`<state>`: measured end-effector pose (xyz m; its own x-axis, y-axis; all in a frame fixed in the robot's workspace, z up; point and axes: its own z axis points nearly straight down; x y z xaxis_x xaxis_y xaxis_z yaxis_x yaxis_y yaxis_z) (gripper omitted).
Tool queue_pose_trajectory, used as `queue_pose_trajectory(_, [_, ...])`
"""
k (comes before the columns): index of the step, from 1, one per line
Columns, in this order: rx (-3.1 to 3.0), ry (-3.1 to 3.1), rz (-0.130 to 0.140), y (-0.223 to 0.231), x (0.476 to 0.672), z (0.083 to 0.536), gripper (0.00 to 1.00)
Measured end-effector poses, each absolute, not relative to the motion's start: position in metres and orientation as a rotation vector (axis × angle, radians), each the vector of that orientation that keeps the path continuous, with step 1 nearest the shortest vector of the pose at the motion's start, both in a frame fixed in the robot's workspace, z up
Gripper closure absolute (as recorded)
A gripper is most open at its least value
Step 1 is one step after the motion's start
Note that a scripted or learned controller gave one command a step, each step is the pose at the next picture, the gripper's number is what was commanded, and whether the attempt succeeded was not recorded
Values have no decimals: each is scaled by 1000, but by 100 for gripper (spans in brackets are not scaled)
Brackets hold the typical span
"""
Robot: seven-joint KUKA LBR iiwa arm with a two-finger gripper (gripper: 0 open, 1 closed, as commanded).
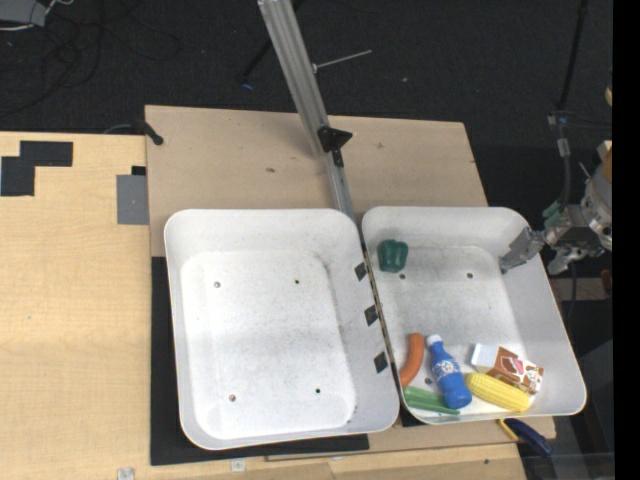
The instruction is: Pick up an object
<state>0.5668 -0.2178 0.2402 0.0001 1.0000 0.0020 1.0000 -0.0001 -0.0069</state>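
The table (420, 158) carries two white bins; the right bin (470, 228) is taken as landmark. The left bin (260, 323) touches its left wall.

Candidate objects, all inside the right bin:
- Blue bottle (447, 371), lying near the front wall, white cap pointing away from the front. Judged rigid, light, smooth and rounded, so it may roll; best pinched across the body at mid-length.
- Corn (499, 391), at the front right, just right of the bottle. Judged a hard plastic toy, bumpy; grip across its short axis.
- Orange carrot-like piece (412, 358), just left of the bottle, near the left wall. Slim, probably stiff.
- Green pod-like piece (432, 401), against the front wall, partly under the bottle; flat, poor to pinch.
- Brown-and-white packet (517, 369) and small white block (483, 354), just behind the corn. Packet probably light, thin.
- Green pepper-like piece (391, 256), alone at the back left corner. Judged the easiest target: free on all sides, chunky.

The gripper (527, 245) is seen at the right rim, toward the back, well apart from every object. Nothing is seen in it; whether it is open or closed cannot be told.
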Motion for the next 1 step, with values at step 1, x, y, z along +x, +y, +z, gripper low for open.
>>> queue_pose_trajectory(1, [-2217,-2216,5,-219,569,196,0])
